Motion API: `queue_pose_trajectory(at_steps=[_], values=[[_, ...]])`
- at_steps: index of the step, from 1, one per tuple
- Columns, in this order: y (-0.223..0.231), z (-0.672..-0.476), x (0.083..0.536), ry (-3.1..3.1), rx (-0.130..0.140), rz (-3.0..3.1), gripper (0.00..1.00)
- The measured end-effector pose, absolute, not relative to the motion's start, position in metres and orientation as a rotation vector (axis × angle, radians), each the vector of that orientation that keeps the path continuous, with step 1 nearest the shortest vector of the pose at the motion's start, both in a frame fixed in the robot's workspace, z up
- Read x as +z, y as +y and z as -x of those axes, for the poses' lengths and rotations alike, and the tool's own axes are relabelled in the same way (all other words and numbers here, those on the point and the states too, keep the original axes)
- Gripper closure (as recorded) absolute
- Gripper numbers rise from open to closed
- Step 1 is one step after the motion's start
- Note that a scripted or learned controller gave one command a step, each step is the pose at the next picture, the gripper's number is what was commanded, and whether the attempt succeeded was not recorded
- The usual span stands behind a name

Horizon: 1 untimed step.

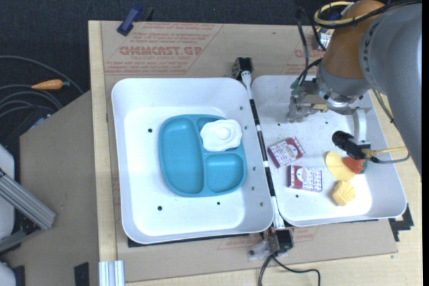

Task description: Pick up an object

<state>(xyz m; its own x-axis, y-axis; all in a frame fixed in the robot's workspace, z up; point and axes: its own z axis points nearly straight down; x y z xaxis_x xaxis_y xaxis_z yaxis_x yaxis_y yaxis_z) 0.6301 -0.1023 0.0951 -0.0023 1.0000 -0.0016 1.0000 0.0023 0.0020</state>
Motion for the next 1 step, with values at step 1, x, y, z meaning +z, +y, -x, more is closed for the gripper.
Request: queue_pose_trajectory(at_steps=[1], values=[[-0.1022, -0.63, 0.0949, 2.223, 0.0, -2.217, 0.0]])
